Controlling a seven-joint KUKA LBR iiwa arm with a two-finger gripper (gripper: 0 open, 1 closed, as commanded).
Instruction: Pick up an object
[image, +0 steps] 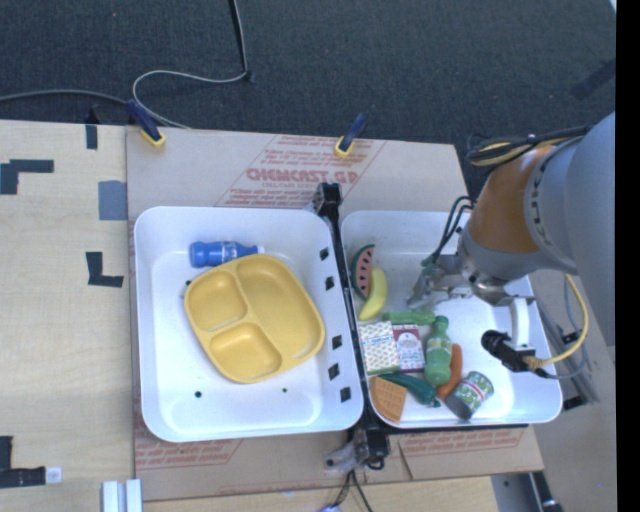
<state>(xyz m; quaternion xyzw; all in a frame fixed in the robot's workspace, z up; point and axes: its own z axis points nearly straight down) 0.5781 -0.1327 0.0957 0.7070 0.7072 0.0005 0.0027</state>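
At the right of the frame, your gripper (432, 285) hangs low in the right bin (400, 228), just above the cluttered toys, likely lining up on the green bottle (438, 355) below. Its grip state you cannot tell.

Cardboard sheet (290, 175), yellow clamps (349, 136), cable (190, 75)

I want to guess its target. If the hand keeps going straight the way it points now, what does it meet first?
The hand points left and downward. Most likely it first meets the banana, or the right bin floor beside it; depth is unclear from above.
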